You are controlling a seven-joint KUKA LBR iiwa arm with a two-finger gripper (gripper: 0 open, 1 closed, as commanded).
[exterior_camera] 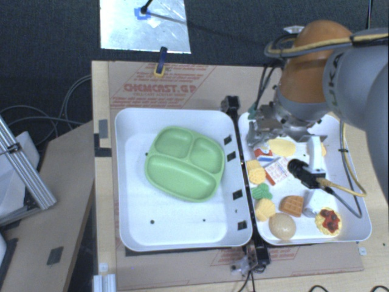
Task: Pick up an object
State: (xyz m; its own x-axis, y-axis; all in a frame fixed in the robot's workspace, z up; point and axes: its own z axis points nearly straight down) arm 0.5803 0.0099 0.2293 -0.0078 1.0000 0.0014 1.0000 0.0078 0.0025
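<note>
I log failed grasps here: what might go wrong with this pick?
1. The right bin is crowded around the gripper, so it may nudge the yellow piece or the red-and-white packet aside instead of seizing one.
2. The gripper hangs close to that bin's left wall, so it may catch on the wall.

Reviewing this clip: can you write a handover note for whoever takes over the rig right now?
Tool: low over the far left corner of the right bin; no grasp can be confirmed.
Things: toy foods lie in the right bin, among them a yellow piece, a brown waffle and a beige round piece. The left bin holds a green divided plate.
Done: nothing seen lifted.
Left: grip one item and raise it.
</note>
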